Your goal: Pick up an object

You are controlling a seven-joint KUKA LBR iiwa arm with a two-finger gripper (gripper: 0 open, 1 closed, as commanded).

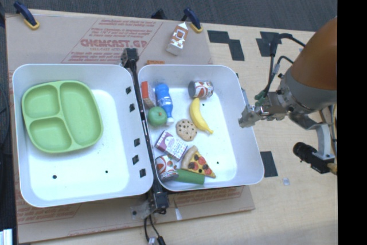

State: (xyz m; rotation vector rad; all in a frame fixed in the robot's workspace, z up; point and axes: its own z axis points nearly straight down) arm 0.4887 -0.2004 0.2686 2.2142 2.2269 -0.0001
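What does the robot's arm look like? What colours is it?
The arm is fat and round, orange up top and grey below. Thin dark cables loop beside it. Its tool is small, grey and metal.

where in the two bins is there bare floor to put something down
Left bin: bare white floor below and right of the green divided plate. Right bin: a bare strip between the banana and the right wall, near the gripper. Crowded along its left wall, from the blue bottle down to the pizza slice.
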